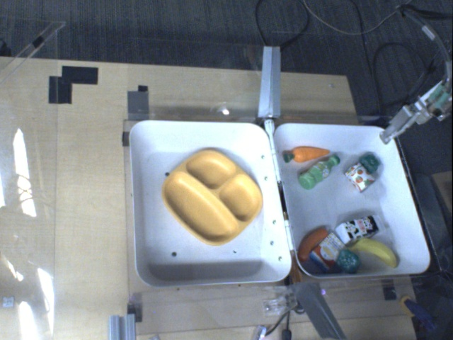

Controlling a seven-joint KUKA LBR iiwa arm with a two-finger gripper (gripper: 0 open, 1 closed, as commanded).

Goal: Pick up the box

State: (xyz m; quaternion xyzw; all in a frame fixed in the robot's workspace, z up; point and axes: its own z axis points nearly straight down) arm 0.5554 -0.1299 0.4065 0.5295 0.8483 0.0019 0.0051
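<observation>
The gripper (393,129) hovers over the right bin's (410,190) far right rim, its state impossible to tell, while the small box (356,227), black-and-white with unreadable print, lies inside beside the banana (376,252)

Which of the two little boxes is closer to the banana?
The black-and-white carton, touching the banana. The orange-and-green box sits farther up the right bin.

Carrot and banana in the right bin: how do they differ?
The carrot is orange with a green end and lies near the bin's far left corner, beside the green bottle; the banana is yellow and lies at the near edge, by the black-and-white box. The carrot looks straight, the banana curved. Both lie flat in the right bin.
</observation>
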